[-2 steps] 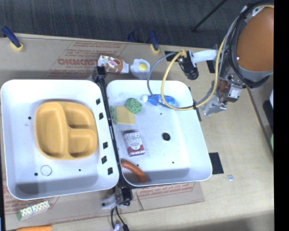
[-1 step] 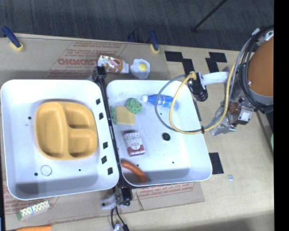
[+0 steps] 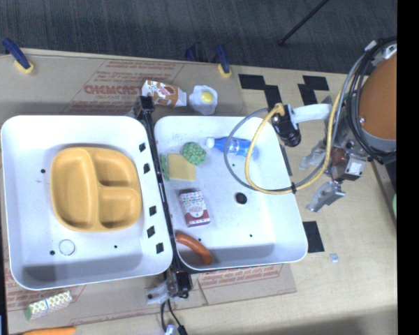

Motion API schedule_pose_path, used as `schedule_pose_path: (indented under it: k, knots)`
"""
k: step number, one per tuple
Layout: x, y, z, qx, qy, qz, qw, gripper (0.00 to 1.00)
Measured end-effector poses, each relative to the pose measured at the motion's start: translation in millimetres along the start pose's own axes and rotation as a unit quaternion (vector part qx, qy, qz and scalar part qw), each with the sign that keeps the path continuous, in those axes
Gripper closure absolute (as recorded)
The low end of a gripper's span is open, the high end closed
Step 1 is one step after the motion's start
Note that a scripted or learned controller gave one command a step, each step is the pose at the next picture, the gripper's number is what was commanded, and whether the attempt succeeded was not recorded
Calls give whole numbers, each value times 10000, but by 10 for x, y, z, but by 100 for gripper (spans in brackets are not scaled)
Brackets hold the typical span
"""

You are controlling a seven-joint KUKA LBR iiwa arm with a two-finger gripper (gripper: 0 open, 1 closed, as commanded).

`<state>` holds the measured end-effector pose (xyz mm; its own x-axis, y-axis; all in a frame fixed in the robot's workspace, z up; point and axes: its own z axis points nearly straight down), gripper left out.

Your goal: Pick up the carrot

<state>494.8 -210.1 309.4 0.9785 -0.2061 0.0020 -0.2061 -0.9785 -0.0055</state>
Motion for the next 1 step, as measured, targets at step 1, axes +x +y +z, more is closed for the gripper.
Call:
schedule_pose_path:
  k: [1]
  knots:
    - [1071,-233,-341,-11,-6,-5,10000,0]
